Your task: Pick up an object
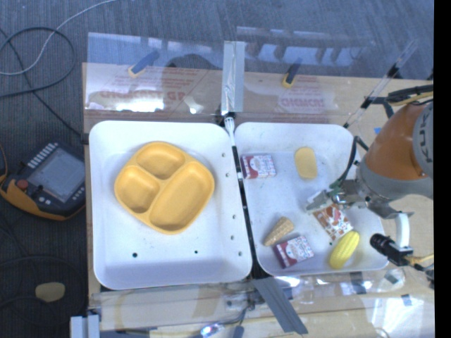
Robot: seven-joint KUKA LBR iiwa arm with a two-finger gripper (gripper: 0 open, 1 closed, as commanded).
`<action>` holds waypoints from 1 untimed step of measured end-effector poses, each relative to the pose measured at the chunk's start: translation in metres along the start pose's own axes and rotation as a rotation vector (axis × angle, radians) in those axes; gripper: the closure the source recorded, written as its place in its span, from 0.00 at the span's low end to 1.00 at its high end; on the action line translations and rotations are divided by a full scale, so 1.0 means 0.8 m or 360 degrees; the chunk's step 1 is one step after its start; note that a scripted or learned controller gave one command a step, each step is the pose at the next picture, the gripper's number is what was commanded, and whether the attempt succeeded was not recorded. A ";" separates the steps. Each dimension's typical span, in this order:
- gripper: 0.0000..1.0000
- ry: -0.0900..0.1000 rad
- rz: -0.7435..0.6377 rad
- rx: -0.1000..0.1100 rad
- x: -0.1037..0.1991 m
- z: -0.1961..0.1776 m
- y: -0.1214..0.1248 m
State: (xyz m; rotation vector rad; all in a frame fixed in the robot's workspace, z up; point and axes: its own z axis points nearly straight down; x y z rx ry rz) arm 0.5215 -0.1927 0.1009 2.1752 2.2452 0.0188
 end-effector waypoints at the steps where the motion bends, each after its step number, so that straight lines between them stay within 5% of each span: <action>1: 1.00 -0.0003 0.0296 0.0034 0.037 -0.141 0.066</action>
